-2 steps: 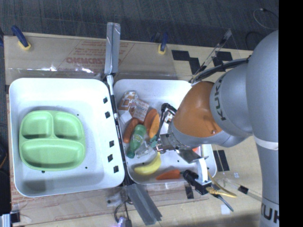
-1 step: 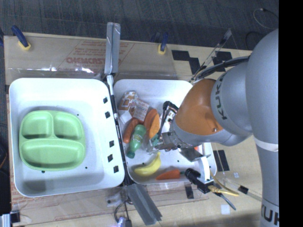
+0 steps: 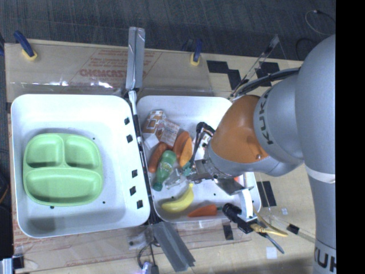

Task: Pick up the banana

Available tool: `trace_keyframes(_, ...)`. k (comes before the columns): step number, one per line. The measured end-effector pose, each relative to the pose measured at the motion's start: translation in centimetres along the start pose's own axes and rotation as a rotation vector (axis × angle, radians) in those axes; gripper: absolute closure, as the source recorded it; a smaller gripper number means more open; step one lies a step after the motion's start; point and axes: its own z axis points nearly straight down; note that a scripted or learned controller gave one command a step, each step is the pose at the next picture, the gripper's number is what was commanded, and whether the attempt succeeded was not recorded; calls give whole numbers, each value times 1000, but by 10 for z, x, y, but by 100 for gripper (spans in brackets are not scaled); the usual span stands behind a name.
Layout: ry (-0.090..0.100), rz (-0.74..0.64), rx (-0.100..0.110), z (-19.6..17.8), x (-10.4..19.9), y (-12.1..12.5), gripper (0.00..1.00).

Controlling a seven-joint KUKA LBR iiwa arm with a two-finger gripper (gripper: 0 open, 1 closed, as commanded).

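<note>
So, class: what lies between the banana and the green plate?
In the camera view, the bins' adjoining walls and bare white floor separate the banana from the green plate.

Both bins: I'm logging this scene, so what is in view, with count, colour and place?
bins: two, white, side by side on the bench
plate: one, green, divided, left bin
banana: one, yellow, right bin, near front
carrots: about three, orange, right bin
bottle: one, green, right bin, beside the carrots
packet: one, brown and white, right bin, back
clips: two, blue, back edge
arm: one, grey with orange band, over right bin
</note>
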Motion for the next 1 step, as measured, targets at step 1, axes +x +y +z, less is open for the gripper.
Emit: trace_keyframes(1,2,-404,0,22,-21,-7,0)
